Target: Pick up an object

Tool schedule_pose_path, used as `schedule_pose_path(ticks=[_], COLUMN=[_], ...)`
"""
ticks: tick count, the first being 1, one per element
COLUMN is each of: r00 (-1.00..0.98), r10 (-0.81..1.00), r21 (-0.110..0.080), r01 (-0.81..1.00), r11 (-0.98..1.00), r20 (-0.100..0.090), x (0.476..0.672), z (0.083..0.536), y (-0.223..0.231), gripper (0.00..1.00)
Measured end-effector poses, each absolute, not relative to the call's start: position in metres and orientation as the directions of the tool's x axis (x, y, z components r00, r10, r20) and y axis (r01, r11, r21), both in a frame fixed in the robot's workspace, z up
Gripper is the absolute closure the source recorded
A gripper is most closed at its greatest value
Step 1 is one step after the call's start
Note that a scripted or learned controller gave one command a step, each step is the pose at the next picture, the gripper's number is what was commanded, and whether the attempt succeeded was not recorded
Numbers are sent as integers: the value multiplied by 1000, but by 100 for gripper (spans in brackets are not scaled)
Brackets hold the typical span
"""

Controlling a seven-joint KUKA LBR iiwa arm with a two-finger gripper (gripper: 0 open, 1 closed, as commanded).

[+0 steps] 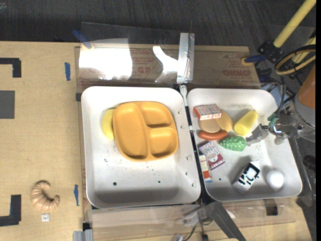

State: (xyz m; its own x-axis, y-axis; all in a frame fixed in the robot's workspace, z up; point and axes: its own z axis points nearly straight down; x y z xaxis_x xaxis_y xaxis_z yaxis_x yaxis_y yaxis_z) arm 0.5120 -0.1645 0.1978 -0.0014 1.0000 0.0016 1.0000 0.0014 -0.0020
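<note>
The right bin (288, 154) holds several small items. A red and white box (207, 111) lies above a tan bun (216, 123) and a red sausage (212, 134). To their right are a yellow piece (245, 123) and a bumpy green piece (232, 143). A printed packet (211, 154), a black and white object (247, 175) and a white ball (275, 178) lie nearer the front. My gripper (258, 135) reaches in from the right, low over the bin, just right of the green piece and below the yellow one. Nothing is visibly held.
The left bin (95, 159) carries an orange divided plate (145, 129) with a yellow item (107, 123) half hidden beneath its left side. A tan curled object (44, 195) lies on the bench at left. Cables and a yellow pole (298, 16) stand at top right.
</note>
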Motion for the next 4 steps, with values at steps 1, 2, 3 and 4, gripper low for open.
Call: schedule_pose_path(ticks=[1,2,3,4], r00=[376,554,351,684], r10=[927,833,936,729], r21=[0,4,2,-2], r01=[927,833,936,729], r11=[-376,-554,-351,-684], r20=[0,1,0,12], x=[518,568,623,640], z=[94,87,101,89], y=[-110,-141,-193,-193], gripper=[0,0,0,0])
